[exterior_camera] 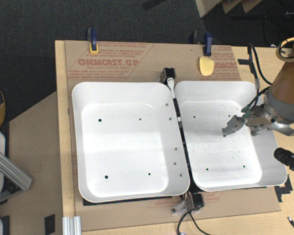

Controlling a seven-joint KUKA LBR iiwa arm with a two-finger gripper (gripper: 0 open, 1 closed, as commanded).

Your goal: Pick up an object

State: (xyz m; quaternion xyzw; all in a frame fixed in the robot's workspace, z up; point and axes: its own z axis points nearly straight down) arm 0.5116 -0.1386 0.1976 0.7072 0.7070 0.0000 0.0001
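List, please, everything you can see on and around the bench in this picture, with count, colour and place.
Bins: 2, white, side by side on the board; left bin, right bin.
Board: 1, brown with red print, under both bins.
Clamps: 2, blue and yellow, at the board's far edge; one at the left, one at the right.
Yellow pad: 1, beyond the right bin's far rim.
Black clips: 2, between the bins; one at the far end, one at the near end.
Arm: 1, grey with an orange band, reaching in from the right.
Gripper: 1, dark, above the right bin's floor.
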